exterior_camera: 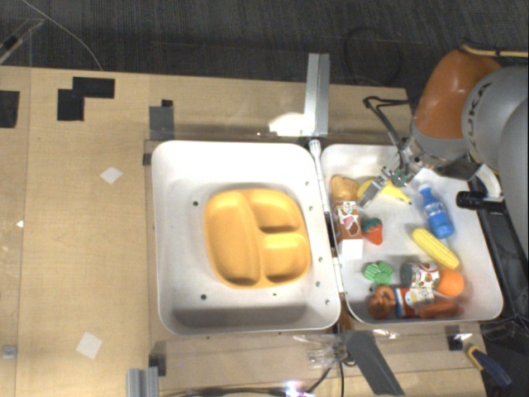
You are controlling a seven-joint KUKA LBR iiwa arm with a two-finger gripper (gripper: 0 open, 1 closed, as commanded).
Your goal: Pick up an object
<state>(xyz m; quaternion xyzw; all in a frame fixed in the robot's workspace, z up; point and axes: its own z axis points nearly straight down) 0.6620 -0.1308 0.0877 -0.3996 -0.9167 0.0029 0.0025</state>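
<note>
Grey gripper point(378, 190), finger state impossible to tell, hovering just above-left of yellow banana point(395, 193), lying lengthwise toward blue bottle point(436, 213).

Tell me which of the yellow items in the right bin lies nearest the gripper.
The yellow piece right beside the gripper, near the bin's top; the corn cob lies lower right, well apart.

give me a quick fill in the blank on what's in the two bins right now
1. The yellow divided tray lies in the ____ bin.
2. The blue bottle lies in the ____ bin, beside the corn cob.
3. The tray is split into ____ compartments.
4. The gripper hangs over the ____ bin.

Missing words: left; right; three; right
</note>
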